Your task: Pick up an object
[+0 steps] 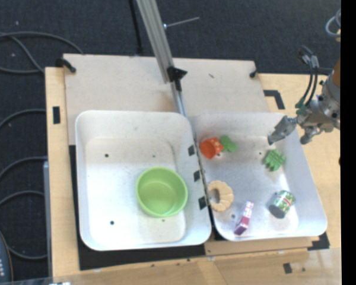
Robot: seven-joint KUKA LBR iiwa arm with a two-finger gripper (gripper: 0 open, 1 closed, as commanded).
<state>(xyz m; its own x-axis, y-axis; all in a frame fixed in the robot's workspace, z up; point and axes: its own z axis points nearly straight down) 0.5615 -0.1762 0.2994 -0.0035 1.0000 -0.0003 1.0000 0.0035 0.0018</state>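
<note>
My gripper hovers over the far right part of the right bin, its two fingers spread open with nothing between them. Just below it lies a small green toy. Further left sits an orange-red object with a green piece beside it. A beige ring, a pink and purple item and a grey-green can lie along the near side of this bin.
The left bin holds a light green bowl near its front right. A metal pole slants up from between the bins. Cables trail on the dark floor at left.
</note>
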